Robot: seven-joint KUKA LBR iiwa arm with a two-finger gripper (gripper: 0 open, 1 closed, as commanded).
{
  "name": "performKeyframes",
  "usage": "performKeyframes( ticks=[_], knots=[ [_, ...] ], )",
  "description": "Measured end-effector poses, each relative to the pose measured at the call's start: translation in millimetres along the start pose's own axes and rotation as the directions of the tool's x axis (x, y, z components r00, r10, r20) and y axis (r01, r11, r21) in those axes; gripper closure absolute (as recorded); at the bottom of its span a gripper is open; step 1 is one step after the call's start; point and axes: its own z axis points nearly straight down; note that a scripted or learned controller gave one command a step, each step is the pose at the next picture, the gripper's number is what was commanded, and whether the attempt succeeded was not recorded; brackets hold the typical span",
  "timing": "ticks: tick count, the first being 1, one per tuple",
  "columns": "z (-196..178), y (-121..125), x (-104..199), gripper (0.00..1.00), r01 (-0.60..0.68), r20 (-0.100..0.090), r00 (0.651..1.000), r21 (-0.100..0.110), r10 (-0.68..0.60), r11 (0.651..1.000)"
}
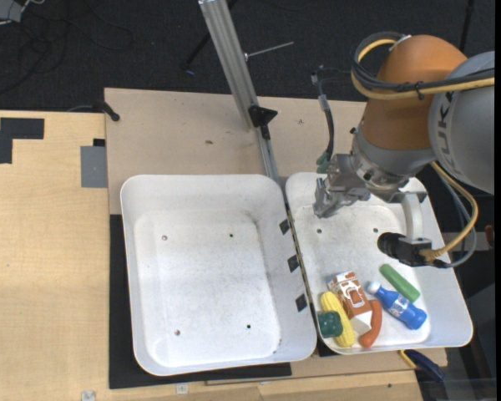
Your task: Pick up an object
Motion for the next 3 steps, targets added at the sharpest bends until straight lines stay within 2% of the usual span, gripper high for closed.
performKeyframes(
  ticks=[1, 2, 3],
  knots=[
    [0.9, -28.8, 48.7, 1.0, 0.001, 0.0, 1.0, 0.0, -0.001, 1.0],
    [25.0, -57.2, 97.1, 1.0, 0.002, 0.0, 1.0, 0.003, -0.002, 1.0],
    [14.4, -70.9, 105.9, 1.0, -0.001, 0.001, 1.0, 0.0, 0.001, 1.0]
  ],
)
